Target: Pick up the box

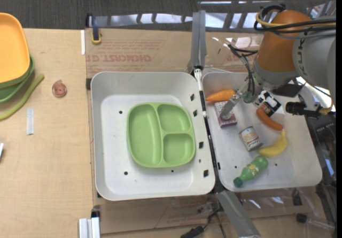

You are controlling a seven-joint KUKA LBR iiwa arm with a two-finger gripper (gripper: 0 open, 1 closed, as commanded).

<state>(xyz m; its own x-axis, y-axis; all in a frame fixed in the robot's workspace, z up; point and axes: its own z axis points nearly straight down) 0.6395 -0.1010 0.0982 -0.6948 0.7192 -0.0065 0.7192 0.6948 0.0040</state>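
The box (228,119) is small, dark red on top with a pale purple side, and lies on the floor of the right bin (299,170) near its left wall. My gripper (230,108) reaches down at a slant from the orange wrist band (280,39), and its tip sits right over the box's upper edge, covering part of it. The box looks to be resting on the bin floor. The view does not tell whether the tip touches it.
In the right bin lie an orange carrot (220,95), a red-orange pepper (269,119), a small can (249,138), a yellow banana (274,146) and a green bottle (251,170). The left bin (107,140) holds a green divided plate (161,134).
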